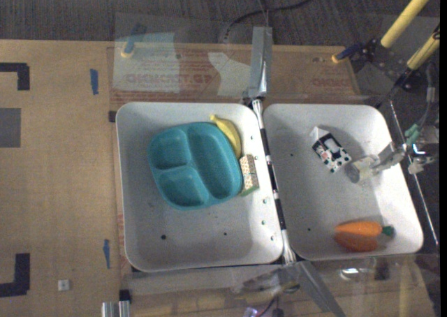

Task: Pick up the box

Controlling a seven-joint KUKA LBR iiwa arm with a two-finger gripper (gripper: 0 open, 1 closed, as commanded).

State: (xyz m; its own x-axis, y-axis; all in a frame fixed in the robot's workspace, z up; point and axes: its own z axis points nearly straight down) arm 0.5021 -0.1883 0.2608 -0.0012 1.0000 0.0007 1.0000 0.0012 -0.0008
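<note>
Two white bins sit side by side on the bench. Nearest, by the front rim of the right bin [335, 253], lies an orange toy carrot [359, 234], toward the front right corner. Farther back in that bin, in its rear half and clear of every wall, rests the small white box [330, 151] with a dark printed face, lying tilted. Just to its right is the gripper [355, 171], reaching in low from the right rim; whether it is spread or pressed together cannot be told, and nothing shows pinched in it.

In the left bin [133, 190], a teal divided plate [194, 164] fills the rear middle, with a banana [230, 132] tucked behind its far right edge and a small speckled block [248, 172] against the right wall.

Judging by its look, the box is light cardboard, stiff enough to pinch but easily crushed or nudged away. The short sides look like the best hold, taken squarely from above. Bare floor surrounds it on all sides, with the carrot well apart, so a straight lift seems unobstructed; the bin's rear wall is the nearest edge.
</note>
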